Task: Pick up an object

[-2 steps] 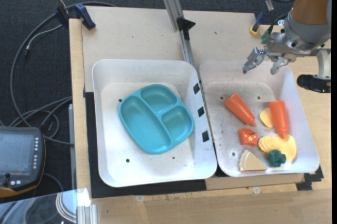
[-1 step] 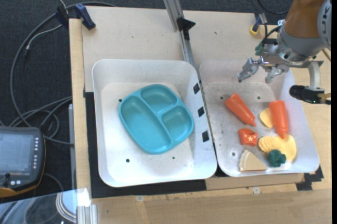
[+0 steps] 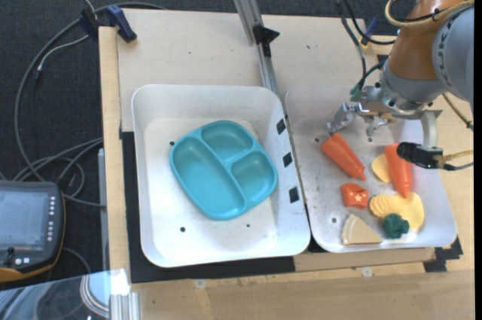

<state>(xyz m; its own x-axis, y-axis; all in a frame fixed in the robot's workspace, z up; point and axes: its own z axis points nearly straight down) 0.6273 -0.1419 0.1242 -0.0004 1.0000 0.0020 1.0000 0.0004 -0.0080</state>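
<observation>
Pincer (image 3: 354,117) above carrot (image 3: 343,155), its tip up-left.

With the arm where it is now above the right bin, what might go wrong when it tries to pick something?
1. The hand sits just above the top of the left toy carrot; a smooth tapered shape may slip out.
2. The small toys lie crowded in the right bin: the second carrot, the yellow piece and the broccoli touch, so a grasp there may push neighbours.
</observation>
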